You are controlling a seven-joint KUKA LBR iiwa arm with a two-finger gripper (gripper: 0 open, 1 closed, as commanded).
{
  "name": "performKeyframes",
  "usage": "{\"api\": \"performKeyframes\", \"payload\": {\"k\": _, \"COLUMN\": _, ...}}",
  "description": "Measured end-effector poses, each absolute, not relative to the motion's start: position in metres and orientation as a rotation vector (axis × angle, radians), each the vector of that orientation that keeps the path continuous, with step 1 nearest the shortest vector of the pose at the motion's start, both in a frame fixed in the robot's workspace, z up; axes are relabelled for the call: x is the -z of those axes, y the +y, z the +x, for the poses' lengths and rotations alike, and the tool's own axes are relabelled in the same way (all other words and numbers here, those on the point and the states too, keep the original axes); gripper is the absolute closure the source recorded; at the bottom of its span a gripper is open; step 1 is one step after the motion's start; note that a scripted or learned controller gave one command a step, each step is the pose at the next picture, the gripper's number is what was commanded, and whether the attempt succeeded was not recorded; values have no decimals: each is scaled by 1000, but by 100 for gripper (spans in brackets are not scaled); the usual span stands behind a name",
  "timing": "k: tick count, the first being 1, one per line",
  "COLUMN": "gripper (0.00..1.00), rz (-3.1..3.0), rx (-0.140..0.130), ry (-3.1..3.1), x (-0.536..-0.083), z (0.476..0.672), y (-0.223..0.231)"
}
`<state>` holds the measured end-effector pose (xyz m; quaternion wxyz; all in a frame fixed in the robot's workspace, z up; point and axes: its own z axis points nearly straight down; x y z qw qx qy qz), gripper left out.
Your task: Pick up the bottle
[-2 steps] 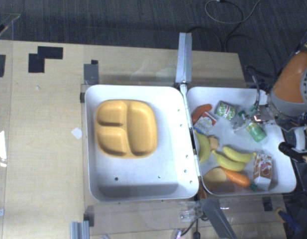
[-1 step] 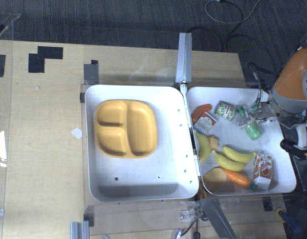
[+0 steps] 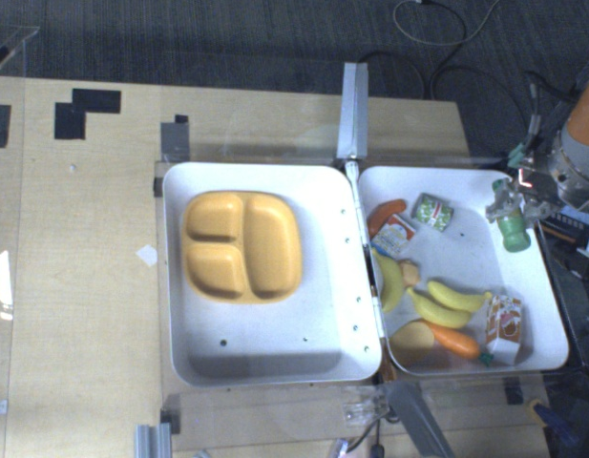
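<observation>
Tabletop (image 3: pixel 94 256) carries left white bin (image 3: pixel 179 351) with yellow divided plastic plate (image 3: pixel 243 246). Right white bin (image 3: pixel 552 337): bananas (image 3: pixel 452 299), carrot (image 3: pixel 453 342), juice carton (image 3: pixel 504 324). Small green plastic bottle (image 3: pixel 515 234) at far-right rim, clamped between jaws of gripper (image 3: pixel 512 208).

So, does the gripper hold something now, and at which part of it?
It appears so: the gripper seems closed on the small green plastic bottle at its top end, near the cap, over the right white bin. The image is too coarse to be certain.
</observation>
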<state>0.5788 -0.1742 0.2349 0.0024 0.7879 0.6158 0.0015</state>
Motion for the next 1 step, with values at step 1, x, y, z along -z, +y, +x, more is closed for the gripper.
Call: {"api": "performKeyframes", "payload": {"k": 1, "gripper": 100, "rz": 2416, "rx": -4, "ry": 2003, "x": -232, "z": 616, "y": -114}}
